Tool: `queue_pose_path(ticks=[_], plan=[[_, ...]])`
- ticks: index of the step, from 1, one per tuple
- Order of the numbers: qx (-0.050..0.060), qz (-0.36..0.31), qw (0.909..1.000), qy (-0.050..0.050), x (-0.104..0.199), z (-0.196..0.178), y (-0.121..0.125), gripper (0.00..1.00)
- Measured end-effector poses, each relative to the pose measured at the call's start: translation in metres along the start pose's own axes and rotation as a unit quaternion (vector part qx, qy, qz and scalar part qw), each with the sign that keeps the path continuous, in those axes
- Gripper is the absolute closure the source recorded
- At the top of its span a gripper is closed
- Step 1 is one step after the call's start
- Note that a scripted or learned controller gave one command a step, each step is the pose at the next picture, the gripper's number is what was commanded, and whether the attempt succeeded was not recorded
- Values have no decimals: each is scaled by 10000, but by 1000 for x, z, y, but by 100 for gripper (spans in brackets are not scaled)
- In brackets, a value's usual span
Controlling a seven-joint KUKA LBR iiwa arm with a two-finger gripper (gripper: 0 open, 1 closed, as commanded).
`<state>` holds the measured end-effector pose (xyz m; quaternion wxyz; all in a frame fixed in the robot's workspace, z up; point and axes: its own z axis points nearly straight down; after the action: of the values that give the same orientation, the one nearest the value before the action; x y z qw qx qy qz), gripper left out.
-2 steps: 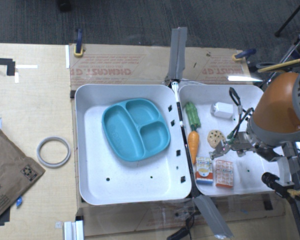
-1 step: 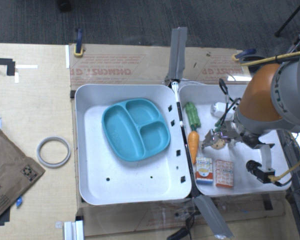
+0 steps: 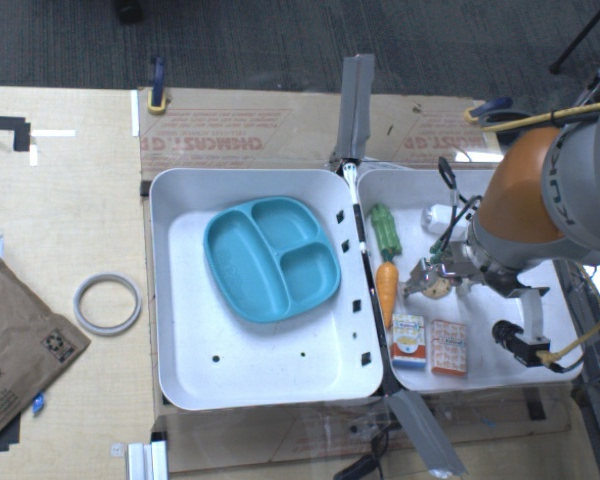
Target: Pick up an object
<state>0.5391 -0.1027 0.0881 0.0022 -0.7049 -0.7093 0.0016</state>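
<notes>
Where right bin (image 3: 565, 368) holds pincer (image 3: 427, 280), carrot (image 3: 386, 288) lies just left; grip state unclear.

We see even, bright light from overhead, with soft short shadows under the blue plate (image 3: 272, 258) and the left bin's (image 3: 180, 368) walls. Focus is fair, though small items look slightly soft.

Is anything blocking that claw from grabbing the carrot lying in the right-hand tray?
Nothing visible lies between them. The gripper hangs just right of the carrot, with bare bin floor between. The green vegetable lies just beyond the carrot's top, and two small cartons sit below it.
</notes>
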Motion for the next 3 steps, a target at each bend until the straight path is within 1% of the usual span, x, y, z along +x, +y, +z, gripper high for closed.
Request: queue_pose_path(ticks=[1, 2, 3], plan=[[1, 62, 10000, -3, -1, 0, 38, 0], [3, -340, 9994, 1, -17, 0, -10, 0], [-2, 531, 9986, -5, 8, 0, 15, 0]])
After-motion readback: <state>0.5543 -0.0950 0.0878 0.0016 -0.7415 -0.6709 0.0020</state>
